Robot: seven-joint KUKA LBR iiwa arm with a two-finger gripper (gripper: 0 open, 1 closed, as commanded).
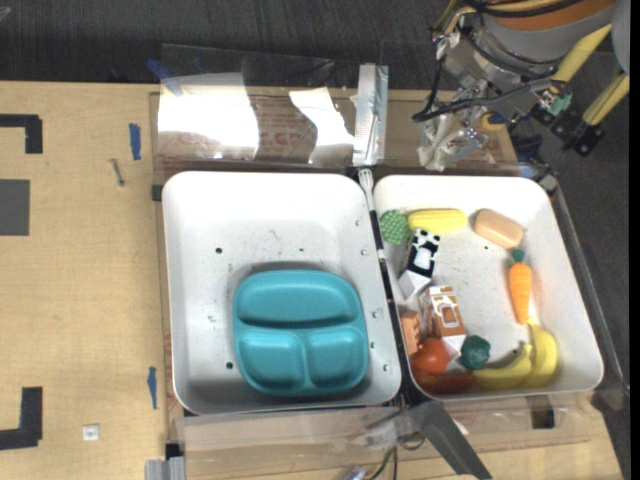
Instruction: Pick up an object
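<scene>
The right bin (570, 268) holds several toy foods: a yellow corn cob (437, 220), a green knobbly ball (393, 226), a tan bread roll (498, 229), an orange carrot (520, 290), a banana (528, 361), a black-and-white box (424, 253), an orange-and-white carton (443, 313), a red tomato (430, 360) and a dark green piece (475, 350). My gripper (455, 146) hangs high over the bin's back rim, above the corn and well clear of every object. It is open with nothing between its fingers.
A teal divided plate (300, 330) lies in the left bin (200, 228). A clear plastic sheet (260, 118) and an upright strip (368, 113) sit behind the bins. Cables and the arm's wrist (530, 28) crowd the top right.
</scene>
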